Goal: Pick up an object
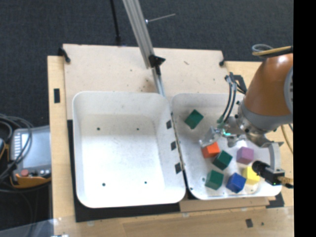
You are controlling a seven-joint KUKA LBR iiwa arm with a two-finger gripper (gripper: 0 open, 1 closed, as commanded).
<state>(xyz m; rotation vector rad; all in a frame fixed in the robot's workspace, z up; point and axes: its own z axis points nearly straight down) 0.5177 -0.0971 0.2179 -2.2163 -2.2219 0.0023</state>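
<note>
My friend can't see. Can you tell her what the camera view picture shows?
A grey and orange robot arm reaches from the right into the right white bin, its gripper low beside an orange block. Three green blocks, a purple, a blue and a yellow block lie in that bin too. The left white bin sits beside it.

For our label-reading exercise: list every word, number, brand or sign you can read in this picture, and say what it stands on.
None can be read.
The coloured blocks, such as the orange block, show plain faces.
The grey device left of the bench may carry markings, too blurred to read.
</note>
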